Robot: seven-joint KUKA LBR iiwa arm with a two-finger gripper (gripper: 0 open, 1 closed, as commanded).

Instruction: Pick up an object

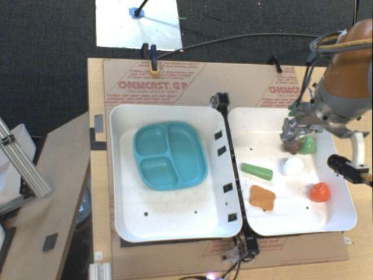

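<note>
My gripper [294,137] hangs low in the far part of the right bin [274,226], right over a brown object [291,147] and a green round object [308,145]. Its fingertips reach down among these two things. In front of it lie a white egg-shaped object [292,166], a green cylinder [257,171], an orange chunk [262,197] and a red-orange fruit-like object [319,192]. The arm with its orange band [349,63] comes in from the right.
The left bin [125,214] holds a teal divided plate [170,154]. A black strip with clips [227,156] runs between the bins. A black bracket [348,169] sticks in over the right bin's right edge. Cables cross the board behind the bins.
</note>
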